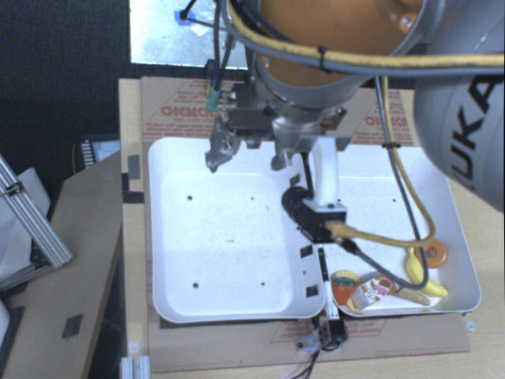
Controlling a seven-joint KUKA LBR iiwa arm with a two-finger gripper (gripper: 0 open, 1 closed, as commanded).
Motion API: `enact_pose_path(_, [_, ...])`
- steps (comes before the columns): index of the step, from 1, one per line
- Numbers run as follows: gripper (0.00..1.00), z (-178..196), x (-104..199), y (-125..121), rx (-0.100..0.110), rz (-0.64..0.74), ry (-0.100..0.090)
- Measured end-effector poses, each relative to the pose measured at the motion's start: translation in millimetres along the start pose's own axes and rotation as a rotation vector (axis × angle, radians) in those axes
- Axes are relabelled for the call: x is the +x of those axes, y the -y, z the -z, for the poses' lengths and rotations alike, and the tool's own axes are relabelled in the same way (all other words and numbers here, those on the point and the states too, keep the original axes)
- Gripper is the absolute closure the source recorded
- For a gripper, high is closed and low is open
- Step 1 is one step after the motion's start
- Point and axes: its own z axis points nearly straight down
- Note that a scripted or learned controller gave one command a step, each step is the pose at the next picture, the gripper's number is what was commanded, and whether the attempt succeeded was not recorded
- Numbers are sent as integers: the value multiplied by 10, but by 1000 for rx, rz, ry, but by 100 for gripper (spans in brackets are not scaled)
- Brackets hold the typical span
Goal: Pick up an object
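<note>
The things to pick lie in the near right corner of the right bin: a yellow banana, an orange ring just beside its upper end, and a red and white packet next to an orange round piece at the bin's near left corner. I judge all of them light toys. The banana looks stiff and smooth, so it may slip; its middle seems the best place to take hold. The packet looks soft and flat, hard to grasp from above.

The gripper hangs over the far edge of the left bin, well apart from these objects, and nothing is between its fingers, which stand apart. A yellow cable and a black connector run across the right bin toward the objects, and the cable passes close to the banana, so it could be in the way.
</note>
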Motion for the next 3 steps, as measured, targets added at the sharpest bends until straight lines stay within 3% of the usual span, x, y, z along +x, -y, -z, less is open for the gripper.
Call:
enact_pose_path(1, [100, 148, 7, -5, -7, 3, -4])
enact_pose_path(2, [100, 715, -619, -290, -12, -6, -3])
enact_pose_path(3, [100, 632, -1324, 11, -5, -6, -2])
